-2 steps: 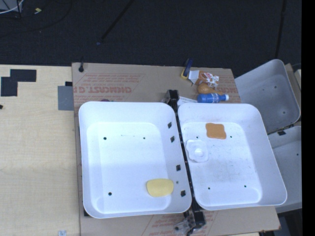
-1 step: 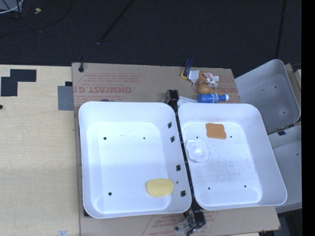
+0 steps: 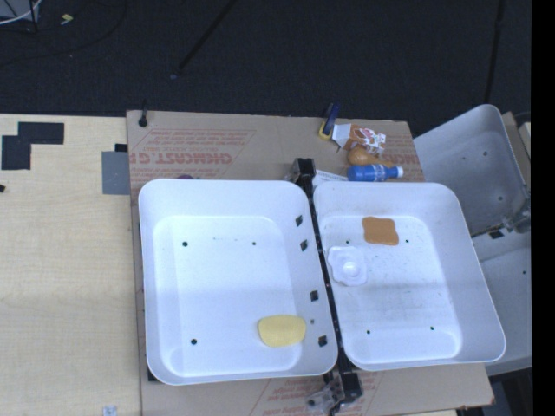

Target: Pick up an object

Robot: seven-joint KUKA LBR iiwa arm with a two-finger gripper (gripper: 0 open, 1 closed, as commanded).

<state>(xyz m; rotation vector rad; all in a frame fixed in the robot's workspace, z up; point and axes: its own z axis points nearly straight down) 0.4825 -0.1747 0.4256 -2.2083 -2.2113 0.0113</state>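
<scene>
A pale yellow rounded object (image 3: 282, 330) lies near the front right corner of the left bin (image 3: 165, 232). In the right bin (image 3: 468, 258) a flat orange-brown square piece (image 3: 380, 230) rests toward the back, and a white, clear-looking lidded cup (image 3: 348, 266) sits close to the left wall, a little in front of it.
Behind the right bin, on the brown board, lie a blue bottle (image 3: 375, 173), a small brown item (image 3: 359, 156), a red-and-white packet (image 3: 368, 137) and a blue-yellow tool (image 3: 329, 121). A grey metal plate (image 3: 481, 159) stands at the right. A black clamp (image 3: 303, 170) joins the bins.
</scene>
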